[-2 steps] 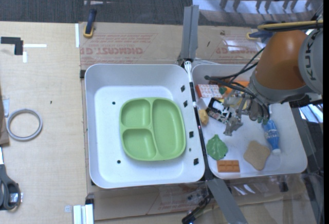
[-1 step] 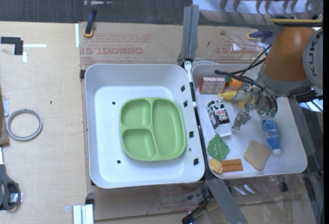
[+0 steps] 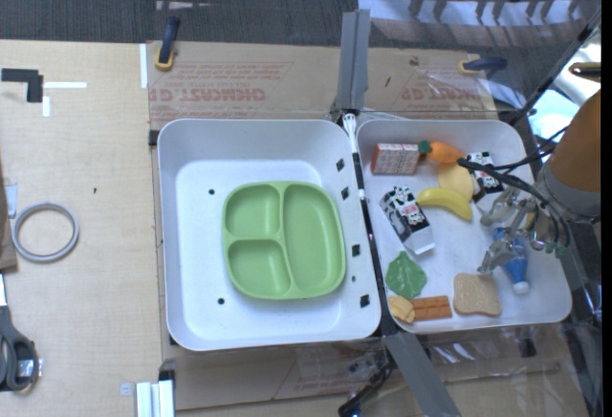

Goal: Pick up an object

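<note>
My gripper (image 3: 496, 235) hangs low over the right side of the right bin (image 3: 550, 310), open, with its two metal fingers (image 3: 491, 258) spread apart. A blue and white tube (image 3: 516, 272) lies on the bin floor right under it, its upper end between the fingers and its white cap pointing to the front. Just in front of it lies a slice of bread (image 3: 476, 296). To the gripper's left are a yellow banana (image 3: 449, 200) and a black-and-white milk carton (image 3: 407, 216).
The right bin also holds a small red-brown box (image 3: 395, 158), a carrot (image 3: 441, 152), a green leaf (image 3: 406, 274) and an orange cracker (image 3: 426, 309). A green divided plate (image 3: 285, 239) sits in the left bin (image 3: 182, 214). A tape ring (image 3: 41, 231) lies on the bench.
</note>
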Robot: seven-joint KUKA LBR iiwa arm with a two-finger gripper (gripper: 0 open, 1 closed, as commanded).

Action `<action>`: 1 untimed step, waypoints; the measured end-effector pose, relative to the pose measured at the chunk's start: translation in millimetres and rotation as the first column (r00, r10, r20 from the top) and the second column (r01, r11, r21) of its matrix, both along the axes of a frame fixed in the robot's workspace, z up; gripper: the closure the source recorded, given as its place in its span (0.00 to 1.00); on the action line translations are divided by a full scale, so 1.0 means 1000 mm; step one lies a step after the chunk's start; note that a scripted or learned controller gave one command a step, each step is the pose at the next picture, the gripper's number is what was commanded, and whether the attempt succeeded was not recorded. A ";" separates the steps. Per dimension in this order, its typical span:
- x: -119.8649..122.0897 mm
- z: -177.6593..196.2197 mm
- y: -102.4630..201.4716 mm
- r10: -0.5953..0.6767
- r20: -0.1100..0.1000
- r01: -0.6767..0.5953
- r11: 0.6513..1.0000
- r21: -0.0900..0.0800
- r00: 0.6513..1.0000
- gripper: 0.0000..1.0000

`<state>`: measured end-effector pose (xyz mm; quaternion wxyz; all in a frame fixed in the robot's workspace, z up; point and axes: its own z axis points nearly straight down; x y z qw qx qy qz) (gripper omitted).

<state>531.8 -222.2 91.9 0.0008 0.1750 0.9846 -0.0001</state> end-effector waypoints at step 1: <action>-0.027 -0.001 0.002 -0.100 -0.002 0.100 0.995 0.001 0.995 0.00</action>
